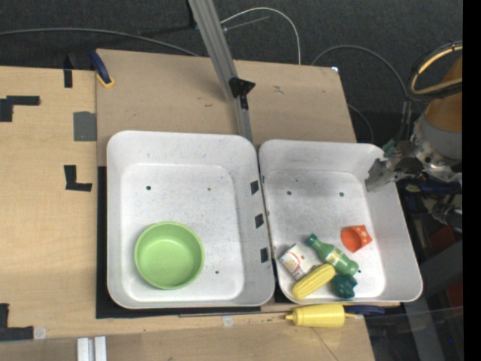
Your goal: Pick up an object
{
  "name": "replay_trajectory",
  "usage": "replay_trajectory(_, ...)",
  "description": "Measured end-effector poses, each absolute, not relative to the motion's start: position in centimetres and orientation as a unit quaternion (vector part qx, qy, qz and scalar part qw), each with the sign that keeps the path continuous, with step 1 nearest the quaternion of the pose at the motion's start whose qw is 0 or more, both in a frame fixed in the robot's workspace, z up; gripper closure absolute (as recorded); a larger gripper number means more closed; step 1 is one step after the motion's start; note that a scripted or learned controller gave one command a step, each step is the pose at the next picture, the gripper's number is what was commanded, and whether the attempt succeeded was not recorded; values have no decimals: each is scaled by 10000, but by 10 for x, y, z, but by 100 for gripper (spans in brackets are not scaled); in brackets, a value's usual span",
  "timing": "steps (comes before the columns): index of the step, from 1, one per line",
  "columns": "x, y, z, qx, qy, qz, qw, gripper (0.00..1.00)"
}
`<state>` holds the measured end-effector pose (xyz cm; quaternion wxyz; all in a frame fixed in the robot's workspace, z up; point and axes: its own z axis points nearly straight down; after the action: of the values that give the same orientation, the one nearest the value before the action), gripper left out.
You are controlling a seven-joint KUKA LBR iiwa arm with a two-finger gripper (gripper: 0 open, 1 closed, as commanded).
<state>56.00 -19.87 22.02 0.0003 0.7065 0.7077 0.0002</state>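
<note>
**Gripper parked at the right bin's far corner**

Gripper (pixel 378 173) over the upper right rim of the right bin (pixel 391 224); finger spread impossible to tell, nothing seen in its hold. Down in the near corner, a tight cluster: orange piece (pixel 356 238), green bottle (pixel 333 254), small white carton (pixel 294 261), corn cob (pixel 313 280), dark green lump (pixel 344 286). Yellow bottle (pixel 319 316) outside, against the near rim. Left bin (pixel 180 153): green bowl (pixel 169 255).

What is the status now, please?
Gripper at right bin's upper right rim, holding nothing seen. Orange plastic block lies alone in bin. Nothing in the way.
</note>
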Motion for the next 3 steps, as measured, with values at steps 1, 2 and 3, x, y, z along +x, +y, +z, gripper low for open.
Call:
replay_trajectory(1, 574, -142, 223, 7045, 7097, 3, -9, 100)
replay_trajectory(2, 566, -92, 221, 7050, 7092, -2, -11, 100)
replay_trajectory(3, 568, -42, 231, 7046, 7096, 2, -8, 100)
